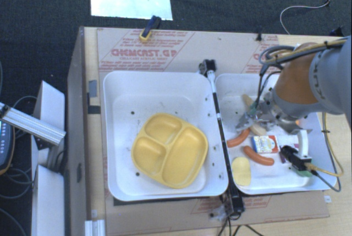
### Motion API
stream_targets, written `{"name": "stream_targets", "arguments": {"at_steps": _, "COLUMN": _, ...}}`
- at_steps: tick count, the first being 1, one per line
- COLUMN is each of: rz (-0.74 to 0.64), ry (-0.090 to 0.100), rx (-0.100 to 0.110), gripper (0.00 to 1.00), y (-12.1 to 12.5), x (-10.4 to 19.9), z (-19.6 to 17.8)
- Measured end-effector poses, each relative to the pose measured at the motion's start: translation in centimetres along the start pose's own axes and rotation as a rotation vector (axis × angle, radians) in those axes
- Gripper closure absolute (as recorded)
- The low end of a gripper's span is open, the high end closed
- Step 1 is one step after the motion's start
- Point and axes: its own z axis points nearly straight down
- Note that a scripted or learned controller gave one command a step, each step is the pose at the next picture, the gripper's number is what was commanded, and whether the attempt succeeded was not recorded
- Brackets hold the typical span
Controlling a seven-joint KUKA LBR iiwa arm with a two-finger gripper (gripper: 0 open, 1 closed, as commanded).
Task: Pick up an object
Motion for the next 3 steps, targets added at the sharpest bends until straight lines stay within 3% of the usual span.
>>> {"name": "stream_targets", "arguments": {"at_steps": 1, "rz": 0.0, "ry": 0.001, "rx": 0.001, "gripper": 0.0, "y": -2.5, "x": 2.0, "z": 0.0}}
{"name": "stream_targets", "arguments": {"at_steps": 2, "rz": -0.001, "ry": 0.001, "rx": -0.001, "gripper": 1.0, "y": -2.4, "x": 2.0, "z": -1.1}}
{"name": "stream_targets", "arguments": {"at_steps": 3, "rz": -0.003, "ry": 0.002, "rx": -0.002, "gripper": 1.0, "y": -1.1, "x": 10.5, "z": -12.9}}
